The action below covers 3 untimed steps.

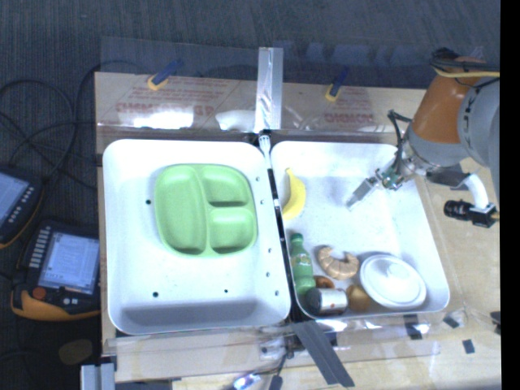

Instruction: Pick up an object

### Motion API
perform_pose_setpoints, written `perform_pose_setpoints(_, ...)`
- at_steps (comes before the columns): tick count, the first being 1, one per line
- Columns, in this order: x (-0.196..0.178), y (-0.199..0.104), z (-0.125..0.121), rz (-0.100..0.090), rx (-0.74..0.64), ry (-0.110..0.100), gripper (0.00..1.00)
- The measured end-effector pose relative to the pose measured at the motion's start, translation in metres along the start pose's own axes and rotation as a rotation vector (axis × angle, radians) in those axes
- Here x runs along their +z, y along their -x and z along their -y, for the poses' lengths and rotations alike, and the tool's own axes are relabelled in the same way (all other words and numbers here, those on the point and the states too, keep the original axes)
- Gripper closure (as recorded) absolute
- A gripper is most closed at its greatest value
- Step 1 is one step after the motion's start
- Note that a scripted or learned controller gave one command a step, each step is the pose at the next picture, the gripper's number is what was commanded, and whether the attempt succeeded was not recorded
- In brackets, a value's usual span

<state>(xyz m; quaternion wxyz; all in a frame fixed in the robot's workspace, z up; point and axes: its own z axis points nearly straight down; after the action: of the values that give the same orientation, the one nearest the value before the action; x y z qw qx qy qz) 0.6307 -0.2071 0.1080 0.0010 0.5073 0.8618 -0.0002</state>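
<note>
So, everything that could be grabbed is sitting in the right bin [435, 250], and it's mostly bunched along that bin's near edge. A white bowl [392, 281] is parked in the near right corner of the right bin, with a small brown thing [358, 299] tucked just beside it on its left, and a silver can [325, 301] is laid on its side next to that. A tan, curled pastry-looking piece [336, 262] is found just behind the can. A green bottle [301, 265] is laid along the right bin's left wall, and a yellow banana [296, 195] is pressed against that same wall further back. The tool [363, 192] is hung over the bare floor in the far half of the right bin, well apart from the cluster and off to the right of the banana. Whether the tool is spread or pressed together can't be told, since it's too small and thin here. The arm [443, 108], with its orange band, is seen past the right bin's far right corner. A green divided plate [205, 208] is set in the left bin [130, 299], which is butted against the right bin's left side on the worktop [471, 299].
</note>
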Motion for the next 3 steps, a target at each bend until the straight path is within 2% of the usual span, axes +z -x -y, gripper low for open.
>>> perform_pose_setpoints(1,0.018,-0.008,0.037,0.004,-0.023,0.011,0.0)
perform_pose_setpoints(2,0.018,-0.118,0.036,0.003,-0.119,0.008,0.0)
perform_pose_setpoints(3,0.017,-0.144,0.071,0.015,-0.034,0.013,0.0)
